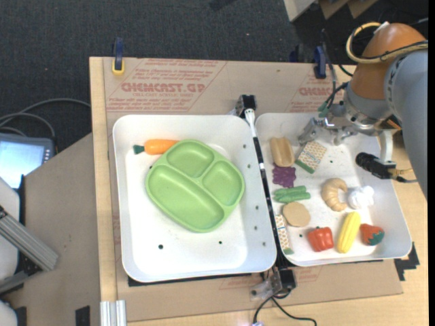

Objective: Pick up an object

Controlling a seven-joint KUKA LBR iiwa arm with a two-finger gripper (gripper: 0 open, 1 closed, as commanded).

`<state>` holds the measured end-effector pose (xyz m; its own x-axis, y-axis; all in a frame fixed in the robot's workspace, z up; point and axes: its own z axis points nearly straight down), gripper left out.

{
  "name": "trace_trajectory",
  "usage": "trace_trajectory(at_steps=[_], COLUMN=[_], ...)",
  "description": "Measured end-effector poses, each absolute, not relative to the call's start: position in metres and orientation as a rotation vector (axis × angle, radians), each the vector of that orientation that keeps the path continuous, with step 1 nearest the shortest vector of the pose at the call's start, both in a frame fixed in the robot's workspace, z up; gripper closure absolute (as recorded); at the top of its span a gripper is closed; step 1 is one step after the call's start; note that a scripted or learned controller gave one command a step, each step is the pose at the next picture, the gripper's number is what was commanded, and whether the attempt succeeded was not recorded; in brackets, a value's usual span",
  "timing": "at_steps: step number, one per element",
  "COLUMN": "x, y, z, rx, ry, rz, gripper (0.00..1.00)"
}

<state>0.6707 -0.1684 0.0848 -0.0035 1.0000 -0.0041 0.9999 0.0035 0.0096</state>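
My gripper [321, 136] hangs over the far part of the right bin [401, 233], its fingers spread open with nothing between them. Just below it lies a speckled square packet [311, 157], tilted. A tan bread loaf [281, 151] lies to the packet's left, with purple grapes [284, 176] and a green pea pod [291, 195] below it. Further down sit a croissant [334, 193], a white lump [360, 197], a round tan cookie [296, 214], a red pepper [321, 238], a yellow corn cob [349, 231] and a red-orange fruit [371, 234].
The left bin [136, 250] holds a green divided plate [195, 185] and an orange carrot [158, 146] by its far rim. A small patterned bar [282, 236] leans on the right bin's left wall. The arm's grey body [411, 80] looms over the right bin's far right corner.
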Motion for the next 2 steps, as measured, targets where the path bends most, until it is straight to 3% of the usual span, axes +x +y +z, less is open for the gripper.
trace_trajectory(at_steps=[1, 2], x=[0.594, 0.564], y=[-0.121, -0.105], z=[0.085, 0.085], rx=[2.227, 2.225], ry=[2.227, 2.222], rz=[-0.004, -0.001], gripper=[0.00, 0.00])
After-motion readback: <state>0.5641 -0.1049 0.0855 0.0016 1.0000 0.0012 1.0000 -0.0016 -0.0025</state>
